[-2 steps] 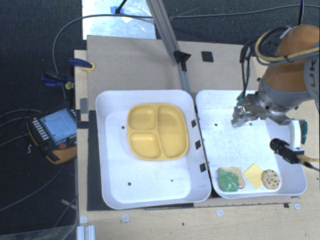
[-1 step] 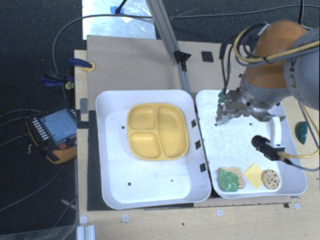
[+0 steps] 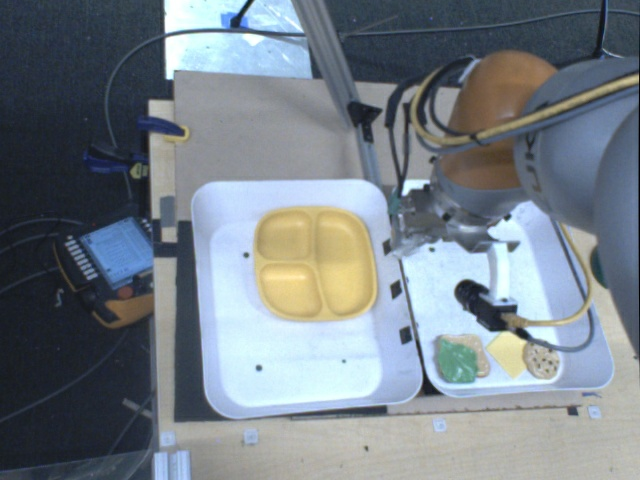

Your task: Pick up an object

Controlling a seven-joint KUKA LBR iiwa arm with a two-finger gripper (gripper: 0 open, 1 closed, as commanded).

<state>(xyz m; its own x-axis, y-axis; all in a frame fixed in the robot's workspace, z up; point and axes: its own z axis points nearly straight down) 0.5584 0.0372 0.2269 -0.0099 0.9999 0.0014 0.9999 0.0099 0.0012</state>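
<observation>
- Toast (image 3: 460,358), cheese (image 3: 508,353) and cookie (image 3: 541,360) are lying lower right, in the right bin (image 3: 443,293).
- They are looking light and flat; their edges seem best for pinching.
- End effector (image 3: 410,230) is hanging mid-frame; open or closed, I cannot tell.

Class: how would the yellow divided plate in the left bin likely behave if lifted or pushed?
The yellow plate looks moulded and stiff, so it probably keeps its shape. It lies flat in the left bin, so a push would likely slide it, not tip or roll it. Its low rounded rim may be hard to pinch.
</observation>
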